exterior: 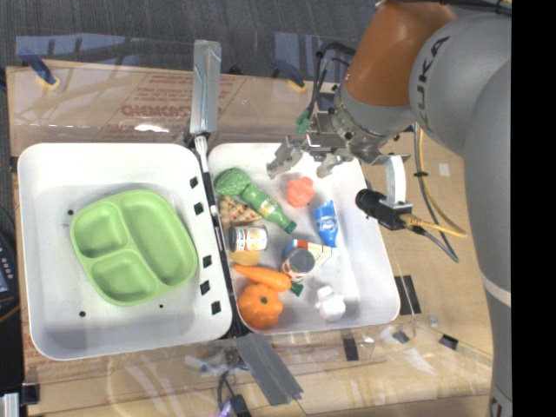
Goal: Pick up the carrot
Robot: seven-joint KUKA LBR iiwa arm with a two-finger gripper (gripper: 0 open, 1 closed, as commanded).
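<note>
Tool [306, 157] hung spread wide at the right bin's [375, 259] upper edge, apparently gripping nothing. Carrot [261, 276] lay lower down, just above the small pumpkin [260, 307].

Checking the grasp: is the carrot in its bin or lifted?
In the bin: the carrot lies flat beside the orange pumpkin, away from the end effector.

- Dark grey ribbed floor covering [130, 7] runs across the top of the view, behind the bench.
- Flat brown cardboard sheet with red print [130, 102] lies under clear plastic film at the rear of the bench.
- Pale wooden bench top [434, 276] shows at right, with short black tape strips [406, 295] on it.
- Lighting even; shadows soft.
</note>
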